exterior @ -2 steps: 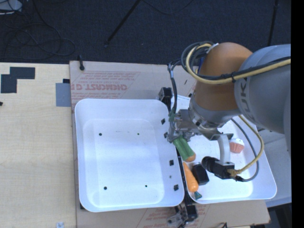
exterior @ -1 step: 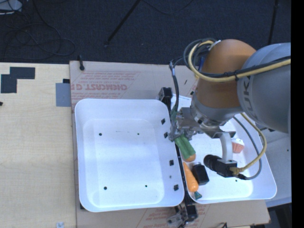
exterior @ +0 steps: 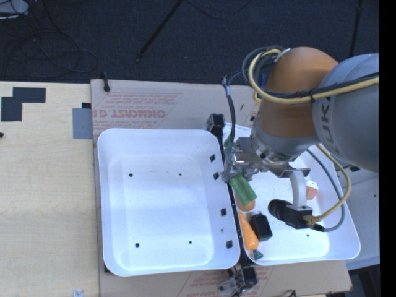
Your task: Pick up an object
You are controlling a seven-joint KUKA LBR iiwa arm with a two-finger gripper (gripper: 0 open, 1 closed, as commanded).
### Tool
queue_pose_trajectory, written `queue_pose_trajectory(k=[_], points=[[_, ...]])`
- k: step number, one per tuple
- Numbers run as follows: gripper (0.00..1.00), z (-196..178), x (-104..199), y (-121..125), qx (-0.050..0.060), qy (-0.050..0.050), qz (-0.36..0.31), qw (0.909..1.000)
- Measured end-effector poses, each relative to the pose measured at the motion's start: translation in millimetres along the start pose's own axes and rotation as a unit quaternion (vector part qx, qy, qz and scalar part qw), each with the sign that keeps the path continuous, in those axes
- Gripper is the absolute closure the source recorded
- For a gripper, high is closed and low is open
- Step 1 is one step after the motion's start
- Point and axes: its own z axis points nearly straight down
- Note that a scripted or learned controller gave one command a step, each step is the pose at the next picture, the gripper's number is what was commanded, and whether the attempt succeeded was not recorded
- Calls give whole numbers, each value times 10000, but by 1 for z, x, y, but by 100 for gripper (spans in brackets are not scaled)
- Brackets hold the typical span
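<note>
The arm (exterior: 309, 104) reaches from the right over the right bin (exterior: 343, 243). The left bin (exterior: 161, 141) lies beside it. The gripper (exterior: 238, 166) sits low at the right bin's left wall, directly above a green object (exterior: 243, 190); whether it is released or clenched cannot be told. An orange object (exterior: 249, 234) and a black object (exterior: 261, 226) lie just below.

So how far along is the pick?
Done: the arm is down over the right bin, its claw at the green object. In hand: nothing clearly lifted; the grip is hidden. Left: raising it. The orange object and black object lie loose.
</note>
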Motion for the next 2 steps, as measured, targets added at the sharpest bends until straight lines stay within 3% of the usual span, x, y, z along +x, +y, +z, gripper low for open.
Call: queue_pose_trajectory(k=[2], points=[[100, -18, -3, 0, 27, -4, -36, 10000]])
